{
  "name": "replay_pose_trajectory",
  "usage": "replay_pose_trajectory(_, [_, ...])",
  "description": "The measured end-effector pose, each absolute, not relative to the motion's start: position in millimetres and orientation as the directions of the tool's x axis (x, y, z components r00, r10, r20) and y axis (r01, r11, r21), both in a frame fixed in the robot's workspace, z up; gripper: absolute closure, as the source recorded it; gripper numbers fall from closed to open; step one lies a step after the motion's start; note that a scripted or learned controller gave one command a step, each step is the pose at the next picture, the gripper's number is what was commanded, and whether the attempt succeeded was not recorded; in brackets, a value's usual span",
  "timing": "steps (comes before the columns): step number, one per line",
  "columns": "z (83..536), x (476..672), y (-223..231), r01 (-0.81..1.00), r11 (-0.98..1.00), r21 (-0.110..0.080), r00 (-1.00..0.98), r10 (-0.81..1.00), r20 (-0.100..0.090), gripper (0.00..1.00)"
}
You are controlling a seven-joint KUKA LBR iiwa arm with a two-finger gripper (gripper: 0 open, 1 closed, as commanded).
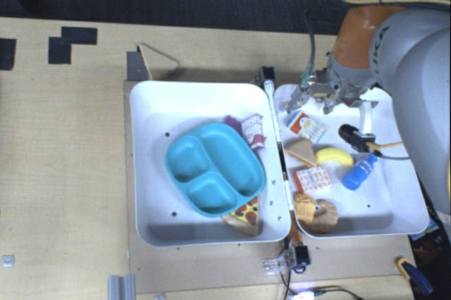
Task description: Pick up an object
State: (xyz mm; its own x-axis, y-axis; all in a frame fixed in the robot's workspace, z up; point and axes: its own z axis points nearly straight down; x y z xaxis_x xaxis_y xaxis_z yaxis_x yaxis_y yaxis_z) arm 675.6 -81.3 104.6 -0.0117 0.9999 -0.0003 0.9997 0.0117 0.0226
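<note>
The claw (318,96) hangs over the far end of the right bin (402,221), with the orange band of the arm (359,31) rising behind it. Whether it is released or clenched cannot be told from this slant, and nothing shows between its tips, so no hold can be claimed.

Just beneath and a little nearer the camera than the claw lies a small carton (307,125), the likeliest target. It looks light, stiff and flat-sided; a pinch across its narrow sides should hold, though it lies tilted and could slide on the smooth floor of the bin. Nearer still are a tan wedge (301,149) and a banana (334,156), which is curved, smooth and probably a hard toy, best taken across its middle. Beside the banana, away from the other bin, lies a blue bottle (358,173), round and apt to roll. A red-and-white packet (313,179) is flat and hard to get under. At the near end sits a brown lumpy thing (317,214), of a kind too blurred to tell.

Well off to the claw's far side, in the left bin (151,221), a blue divided tray (213,168) covers most of the floor
</note>
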Motion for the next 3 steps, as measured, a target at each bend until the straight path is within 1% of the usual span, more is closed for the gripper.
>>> replay_pose_trajectory(1, [116.7, 677.2, -80.6, 1.0, 0.015, 0.028, -0.015, 1.0, -0.001, 1.0])
replay_pose_trajectory(2, [111.6, 669.7, -83.7, 1.0, 0.006, 0.005, -0.006, 1.0, 0.0, 1.0])
replay_pose_trajectory(3, [111.7, 669.7, -83.8, 1.0, 0.006, 0.005, -0.006, 1.0, 0.0, 0.0])
